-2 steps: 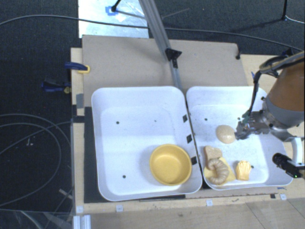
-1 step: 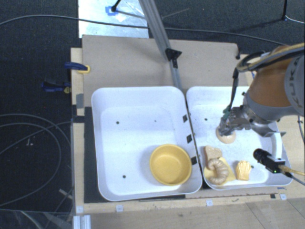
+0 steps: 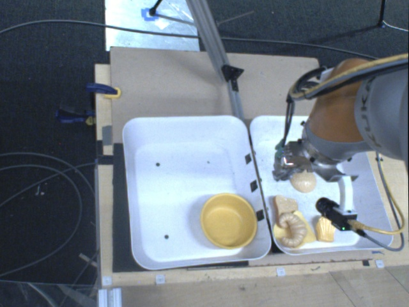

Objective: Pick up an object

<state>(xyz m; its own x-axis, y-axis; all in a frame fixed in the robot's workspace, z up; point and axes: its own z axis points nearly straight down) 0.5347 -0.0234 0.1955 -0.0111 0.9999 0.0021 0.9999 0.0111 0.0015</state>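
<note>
My gripper (image 3: 287, 166) hangs low over the upper left part of the right bin (image 3: 268, 130), its metal end just left of and above a round beige bun-like piece (image 3: 304, 183). Whether it touches that piece I cannot tell. Below lie a pale bread chunk (image 3: 285, 204), a curled tan croissant-like piece (image 3: 293, 228) and a small yellow wedge (image 3: 324, 230) near the bin's front wall. The grey arm with its orange band (image 3: 335, 117) covers the bin's right part.
A yellow bowl (image 3: 229, 220) sits in the front right corner of the left bin (image 3: 172, 133). A black fitting with a yellow cable (image 3: 333, 213) hangs off the arm above the wedge. A slanted metal pole (image 3: 214, 40) crosses the bench behind the bins.
</note>
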